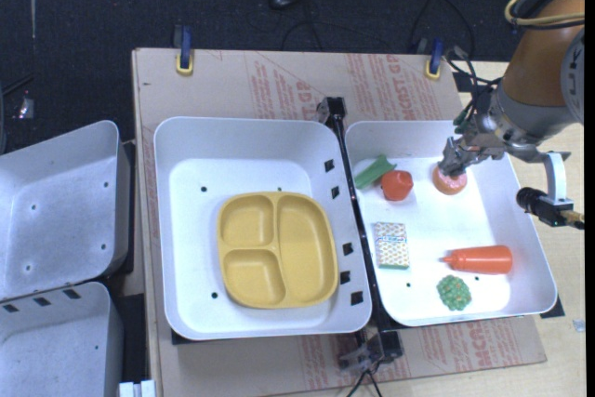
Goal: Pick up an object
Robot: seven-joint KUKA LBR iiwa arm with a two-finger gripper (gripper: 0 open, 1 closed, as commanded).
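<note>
- The arm (544,60) came in from the right, and its gripper (456,160) hung low over the far end of the right bin (521,302).
- Right at the gripper's tip sat a small round orange-pink object (451,181) — the thing it seemed to be going for. That object rested on the bin floor, near the back wall.
- How the end effector stood I could not tell; the dark tip merged with the object below it, so I could not say whether it had hold of anything.
- Nothing looked lifted. I judged the pick not yet done — the reach looked made, the grasp and the raise were left.
- Other things lay in that same bin: a red tomato (397,185) just beside a green piece (373,171), a patterned packet (391,244) in the middle, an orange carrot (480,259) and a green clump (454,292) toward the near end.
- The left bin (186,153) held a yellow divided tray (277,248), well apart from the gripper.
</note>
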